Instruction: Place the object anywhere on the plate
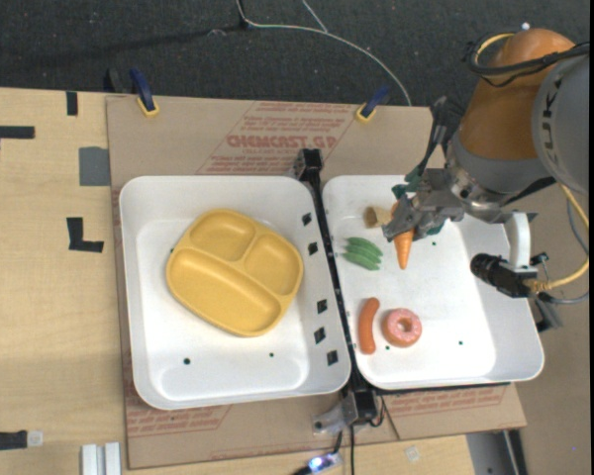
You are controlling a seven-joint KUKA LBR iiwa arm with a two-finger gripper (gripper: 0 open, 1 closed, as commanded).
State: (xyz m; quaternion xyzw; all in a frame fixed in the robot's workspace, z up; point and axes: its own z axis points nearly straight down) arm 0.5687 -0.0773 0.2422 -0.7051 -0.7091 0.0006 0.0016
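We see gripper right of centre, fingers pinching carrot, tip pointing down over right bin. Green pod just left of carrot. Sausage and pink donut lower in same bin. Yellow plate in left bin, well apart.

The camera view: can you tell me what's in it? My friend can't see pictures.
A grey robot arm's end effector is at an orange carrot in the right white bin, which also has a green pea pod, a hot dog and a pink donut. A yellow divided plate waits in the left bin.
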